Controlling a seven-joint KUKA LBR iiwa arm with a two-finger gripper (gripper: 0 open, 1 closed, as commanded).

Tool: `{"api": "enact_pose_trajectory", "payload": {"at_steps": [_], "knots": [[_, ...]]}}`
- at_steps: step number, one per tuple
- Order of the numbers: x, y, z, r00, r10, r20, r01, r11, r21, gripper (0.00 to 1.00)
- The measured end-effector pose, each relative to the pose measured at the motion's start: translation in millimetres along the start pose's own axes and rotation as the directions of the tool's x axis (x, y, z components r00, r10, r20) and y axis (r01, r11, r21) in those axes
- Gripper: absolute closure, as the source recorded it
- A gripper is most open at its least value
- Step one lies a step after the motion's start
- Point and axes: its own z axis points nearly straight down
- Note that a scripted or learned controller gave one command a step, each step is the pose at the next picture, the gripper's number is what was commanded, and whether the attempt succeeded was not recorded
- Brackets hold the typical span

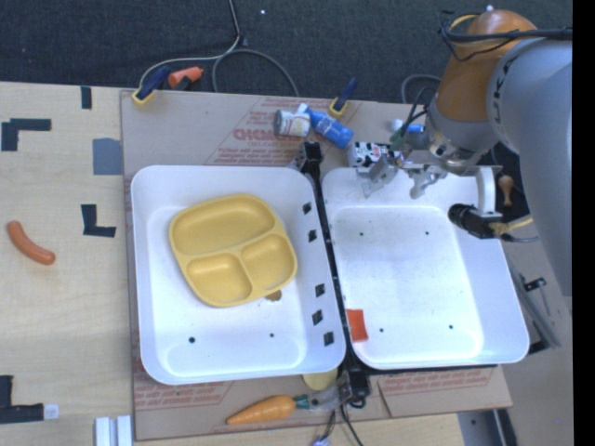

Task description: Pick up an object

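Two bins sat side by side on the surface [56,342], the left bin [153,342] holding a divided plate [232,249] toward its far left part, and the right bin [483,333] holding a small flat tag [356,324] near its front left corner. The tool [402,173] hung over the right bin's far rim, with the arm [521,72] reaching in from the right. Behind the bins lay a tube [314,124] and two clamps [165,82], a sausage toy [31,243] lay well to the left of the left bin, and a carrot toy [262,410] lay just in front of the bins.
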Motion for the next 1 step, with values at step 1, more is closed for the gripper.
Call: {"api": "enact_pose_trajectory", "payload": {"at_steps": [1], "knots": [[96.0,-12.1,1.6,1.000,-0.011,-0.004,0.011,1.000,0.003,0.00]]}}
